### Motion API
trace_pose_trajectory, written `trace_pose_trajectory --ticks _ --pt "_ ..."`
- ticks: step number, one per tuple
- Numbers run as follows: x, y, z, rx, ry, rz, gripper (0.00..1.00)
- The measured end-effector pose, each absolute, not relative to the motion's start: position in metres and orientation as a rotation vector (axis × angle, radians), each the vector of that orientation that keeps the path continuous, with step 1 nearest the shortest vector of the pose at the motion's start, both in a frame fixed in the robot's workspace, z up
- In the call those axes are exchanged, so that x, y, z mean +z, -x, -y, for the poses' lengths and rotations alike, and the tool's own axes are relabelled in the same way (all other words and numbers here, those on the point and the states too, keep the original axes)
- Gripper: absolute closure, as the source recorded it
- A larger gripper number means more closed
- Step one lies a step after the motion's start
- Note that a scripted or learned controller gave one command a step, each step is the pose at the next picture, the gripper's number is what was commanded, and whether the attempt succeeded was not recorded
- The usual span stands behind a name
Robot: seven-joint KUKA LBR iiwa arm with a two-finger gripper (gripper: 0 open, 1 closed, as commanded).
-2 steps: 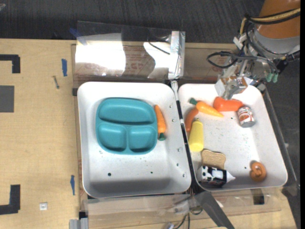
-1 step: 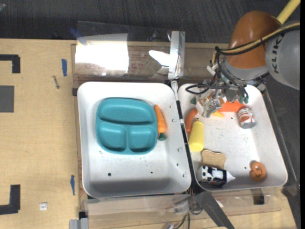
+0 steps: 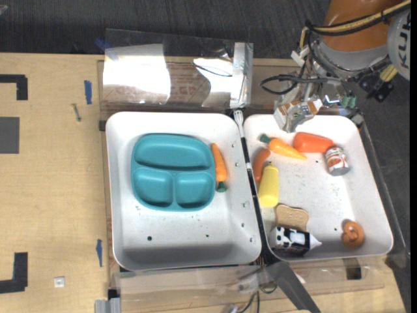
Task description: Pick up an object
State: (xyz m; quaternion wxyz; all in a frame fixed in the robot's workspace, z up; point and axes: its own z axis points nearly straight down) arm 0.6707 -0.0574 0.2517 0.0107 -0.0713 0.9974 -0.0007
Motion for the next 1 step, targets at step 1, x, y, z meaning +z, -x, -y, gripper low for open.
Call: trace_pose_trajectory --ticks 1 --pt "0.1534 -0.6507 0.1494 0.001 0.404 -3.118 1.00"
